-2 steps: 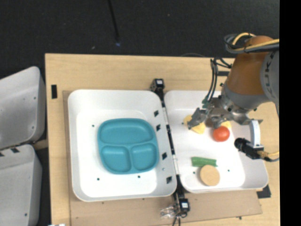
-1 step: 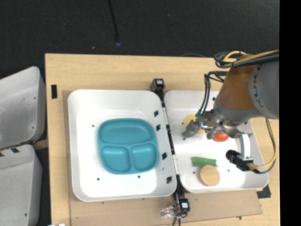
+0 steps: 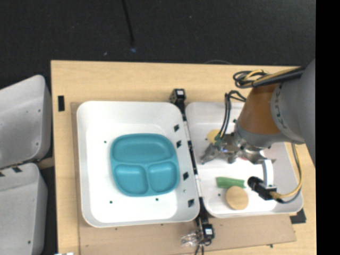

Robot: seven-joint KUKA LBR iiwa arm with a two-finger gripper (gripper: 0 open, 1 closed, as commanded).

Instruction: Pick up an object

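In the right bin [image 3: 204, 117] lie three things. A green oblong piece [image 3: 229, 183] rests near the front, and a tan round object [image 3: 237, 198] sits just in front of it. A small yellow object [image 3: 214, 136] is partly hidden under the wrist. My gripper [image 3: 214, 151] hangs low over the middle left of this bin, just in front of the yellow object and behind the green piece. The grey arm with its orange band [image 3: 258, 116] reaches in from the right and covers much of the bin's right half.
The left bin [image 3: 90, 142] holds a blue divided tray [image 3: 144, 162] in its middle. A ridge with black clips [image 3: 187, 142] separates the two bins. Cables [image 3: 249, 77] loop off the arm at the back right, and a black plug [image 3: 257, 185] hangs near the tan object.
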